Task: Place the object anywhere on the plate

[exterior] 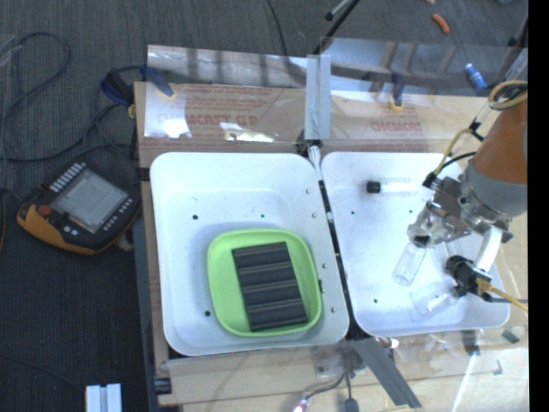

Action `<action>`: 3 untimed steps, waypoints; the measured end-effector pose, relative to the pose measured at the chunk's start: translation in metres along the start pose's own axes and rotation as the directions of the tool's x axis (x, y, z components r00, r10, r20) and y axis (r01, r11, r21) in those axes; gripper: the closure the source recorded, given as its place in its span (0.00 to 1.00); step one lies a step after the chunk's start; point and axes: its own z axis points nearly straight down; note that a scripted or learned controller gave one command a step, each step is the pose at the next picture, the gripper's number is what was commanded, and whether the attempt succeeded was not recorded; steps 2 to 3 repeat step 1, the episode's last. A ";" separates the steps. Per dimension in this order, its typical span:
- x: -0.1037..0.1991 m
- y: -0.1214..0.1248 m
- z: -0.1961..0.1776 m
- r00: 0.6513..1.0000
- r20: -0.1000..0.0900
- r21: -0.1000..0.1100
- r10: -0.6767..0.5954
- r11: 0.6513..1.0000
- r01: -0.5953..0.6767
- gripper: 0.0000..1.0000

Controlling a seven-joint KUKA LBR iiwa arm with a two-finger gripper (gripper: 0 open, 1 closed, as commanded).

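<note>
The green plate (221,256) sits toward the near end of the left bin (171,196), and a dark ribbed block (269,287) already lies on it, covering most of its middle. Whether that block counts as the task's object cannot be told from the view.

To the right of the plate, across the divider, the right bin (360,299) holds 2 small things. A clear plastic tube (408,264) lies tilted on the bin floor, just below the gripper (426,230). Farther back from the plate, a second clear tube with a black cap (388,186) lies flat, well apart from the first.

The gripper hangs over the right bin, close above the upper end of the tilted tube. Whether it is spread or closed, or has any grip on the tube, cannot be told.

If a tube is the object, the task looks to be at its start: the pick is not confirmed, and the carry across to the plate and the release are left.
</note>
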 end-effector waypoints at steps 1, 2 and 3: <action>0.000 0.000 0.000 1.000 0.000 0.000 0.000 1.000 0.000 0.00; 0.000 0.000 0.000 1.000 0.000 0.000 0.000 1.000 0.000 0.00; 0.000 0.000 0.000 1.000 0.000 0.000 0.000 1.000 0.000 0.00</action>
